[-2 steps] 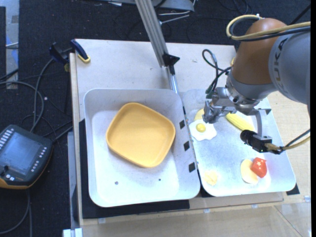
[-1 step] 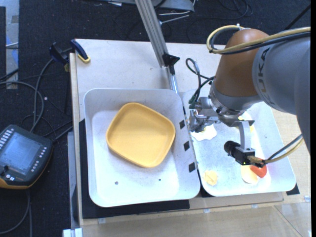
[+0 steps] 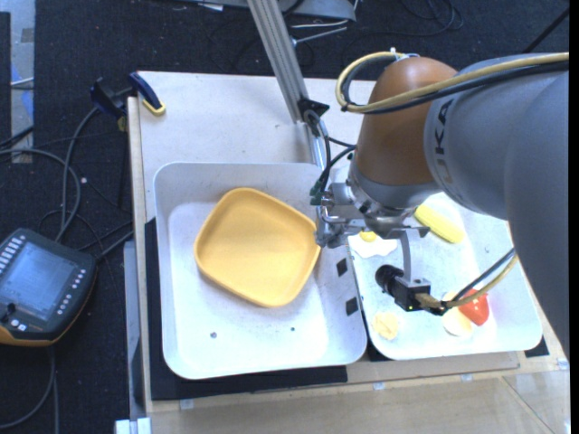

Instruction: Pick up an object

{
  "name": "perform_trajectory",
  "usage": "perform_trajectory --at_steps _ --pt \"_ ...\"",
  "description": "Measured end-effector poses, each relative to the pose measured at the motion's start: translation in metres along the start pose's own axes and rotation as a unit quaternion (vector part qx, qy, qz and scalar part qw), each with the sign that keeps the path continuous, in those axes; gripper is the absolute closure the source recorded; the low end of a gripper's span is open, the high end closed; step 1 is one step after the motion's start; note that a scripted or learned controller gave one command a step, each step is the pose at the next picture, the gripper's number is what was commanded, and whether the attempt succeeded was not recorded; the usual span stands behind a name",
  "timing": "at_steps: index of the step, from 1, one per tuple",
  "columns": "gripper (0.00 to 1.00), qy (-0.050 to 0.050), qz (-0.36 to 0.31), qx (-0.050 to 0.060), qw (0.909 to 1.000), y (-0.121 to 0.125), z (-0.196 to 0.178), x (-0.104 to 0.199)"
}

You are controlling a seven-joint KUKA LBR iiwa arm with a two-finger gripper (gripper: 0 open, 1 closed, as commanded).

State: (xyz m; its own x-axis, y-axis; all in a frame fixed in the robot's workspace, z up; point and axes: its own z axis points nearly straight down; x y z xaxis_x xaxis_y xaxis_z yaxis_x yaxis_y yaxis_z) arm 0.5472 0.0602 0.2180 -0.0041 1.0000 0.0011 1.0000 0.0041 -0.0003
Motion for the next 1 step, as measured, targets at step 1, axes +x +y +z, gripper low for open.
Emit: perform_trajectory --at_steps 1 --pt "1.00 0.000 0.000 0.000 1.0000 -0.0209 -0.0100 0.0384"
